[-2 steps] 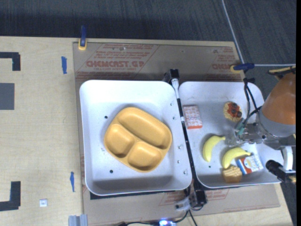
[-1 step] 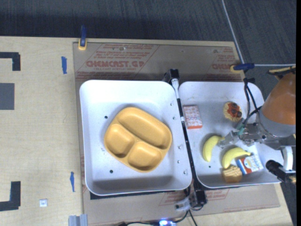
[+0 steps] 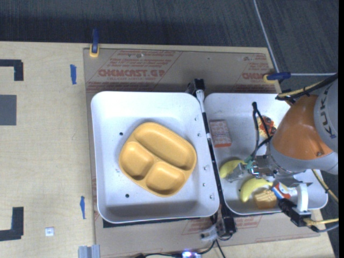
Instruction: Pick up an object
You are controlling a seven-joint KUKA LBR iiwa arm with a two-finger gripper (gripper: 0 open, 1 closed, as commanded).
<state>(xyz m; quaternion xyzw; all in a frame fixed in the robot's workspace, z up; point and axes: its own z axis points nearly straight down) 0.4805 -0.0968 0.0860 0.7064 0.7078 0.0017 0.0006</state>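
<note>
Smooth white bins [image 3: 102, 144], glossy yellow tray [image 3: 157, 158] (3 compartments), gripper [image 3: 252, 168] nr banana [image 3: 252, 187]

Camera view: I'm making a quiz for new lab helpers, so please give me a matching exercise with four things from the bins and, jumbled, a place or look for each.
Things:
1. yellow divided tray
2. small reddish packet
3. arm's orange band
4. pincer

Places or looks:
A. low over the right bin's yellow items
B. lying in the left bin
C. above the wrist, at the right side of the right bin
D. near the right bin's left wall, toward its far end

Pairs: 1-B, 2-D, 3-C, 4-A
</note>
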